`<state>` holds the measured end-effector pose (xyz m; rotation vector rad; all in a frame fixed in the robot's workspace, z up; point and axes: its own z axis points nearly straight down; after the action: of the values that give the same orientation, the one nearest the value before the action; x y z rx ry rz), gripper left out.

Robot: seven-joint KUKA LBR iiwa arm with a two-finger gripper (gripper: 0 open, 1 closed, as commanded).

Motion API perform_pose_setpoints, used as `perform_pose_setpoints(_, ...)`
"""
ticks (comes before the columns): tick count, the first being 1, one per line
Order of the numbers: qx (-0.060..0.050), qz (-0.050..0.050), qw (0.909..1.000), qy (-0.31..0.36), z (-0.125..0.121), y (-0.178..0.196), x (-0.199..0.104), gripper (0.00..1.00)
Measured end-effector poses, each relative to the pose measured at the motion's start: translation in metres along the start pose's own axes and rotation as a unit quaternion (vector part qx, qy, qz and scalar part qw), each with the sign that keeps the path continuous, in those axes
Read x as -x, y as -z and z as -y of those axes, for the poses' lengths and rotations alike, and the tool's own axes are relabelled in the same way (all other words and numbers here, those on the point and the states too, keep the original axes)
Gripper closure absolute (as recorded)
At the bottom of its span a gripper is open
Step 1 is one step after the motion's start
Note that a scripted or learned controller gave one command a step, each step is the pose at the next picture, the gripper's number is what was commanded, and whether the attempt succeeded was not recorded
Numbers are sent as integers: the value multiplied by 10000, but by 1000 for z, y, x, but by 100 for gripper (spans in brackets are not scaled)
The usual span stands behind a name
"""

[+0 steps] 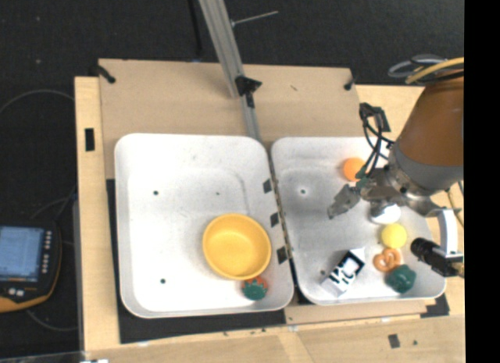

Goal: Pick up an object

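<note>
Gripper [353,197] sits over the right bin [308,162], mid-right of frame; one grey finger [341,201] slants down-left toward the bin floor, another part lies near the wrist; how far the claw is open cannot be told, and nothing is seen between its parts; the finger tip hangs over bare white floor, touching no object as far as the view shows.

Objects in the right bin: an orange ball [352,169] just above the gripper, near the upper right of the bin, partly behind cables; a white round piece [385,214] just under the wrist; a yellow ball [394,236] below that; an orange ring-shaped thing [386,260] just beneath the yellow ball; a dark green lump [402,279] at the lower right corner; a black-and-white box [344,272] lying tilted at lower centre of the bin, apart from the rest.

Left bin [156,166]: a yellow bowl [237,246] upright at lower right; a small green and red piece [255,288] just below it, by the rim.

Arm [433,139] enters from the right edge, orange band uppermost, grey wrist below, black cables looping on its left side; wrist angled down-left over the bin.
</note>
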<state>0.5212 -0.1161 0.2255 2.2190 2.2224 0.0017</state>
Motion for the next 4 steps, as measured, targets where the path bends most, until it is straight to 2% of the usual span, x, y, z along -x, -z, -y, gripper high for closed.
perform_pose_setpoints(1,3,1,10000,-10,0,0,0,0)
perform_pose_setpoints(2,-26,3,10000,-15,-4,-44,-1,0)
perform_pose_setpoints(3,-35,2,10000,-15,0,-98,10,0)
perform_pose_setpoints(4,-12,6,10000,-16,0,-126,11,0)
